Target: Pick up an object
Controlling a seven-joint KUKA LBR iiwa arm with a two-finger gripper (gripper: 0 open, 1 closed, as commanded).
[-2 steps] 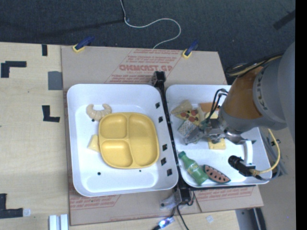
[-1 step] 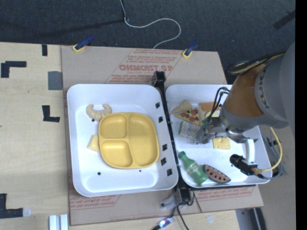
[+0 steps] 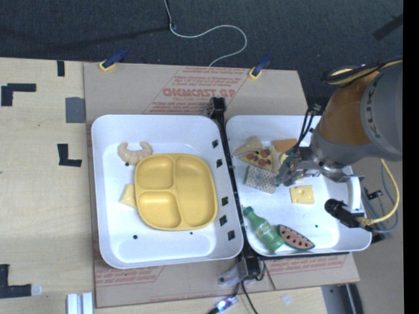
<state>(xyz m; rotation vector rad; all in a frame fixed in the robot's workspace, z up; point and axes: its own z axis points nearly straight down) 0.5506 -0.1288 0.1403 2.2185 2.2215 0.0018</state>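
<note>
My gripper [image 3: 286, 173] is low in the right bin [image 3: 340, 241], near its middle. Just to its left lie a grey speckled square [image 3: 261, 179] and a pizza slice [image 3: 256, 154]. An orange wedge [image 3: 284, 146] sits behind the gripper. A yellow cheese square [image 3: 302, 194] lies just to its right. A green bottle [image 3: 262, 228] and a watermelon slice [image 3: 296, 237] rest near the front wall. I see nothing held between the fingers.
The left bin [image 3: 111, 227] holds a yellow divided plate [image 3: 175, 190], a beige croissant-like piece [image 3: 134, 152] and a pale yellow wedge [image 3: 127, 194] partly under the plate. Black clips line the divider [image 3: 226, 175] between the bins. The arm covers the right bin's far right side.
</note>
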